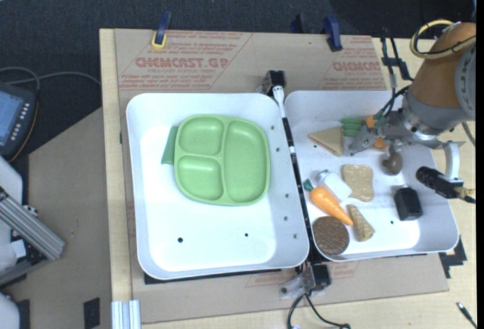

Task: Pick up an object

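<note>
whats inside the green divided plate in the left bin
Nothing can be seen in the green plate: its three compartments look bare. It lies in the left bin. Whatever is under the plate is covered, apart from a darker green edge at its left side.

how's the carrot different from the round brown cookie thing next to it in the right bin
The carrot is orange, long and tapered, lying on a slant; the round brown piece is dark, flat and circular. The carrot lies further from the bin's near rim, the brown piece right by it. Both rest in the right bin, touching or nearly so.
</note>
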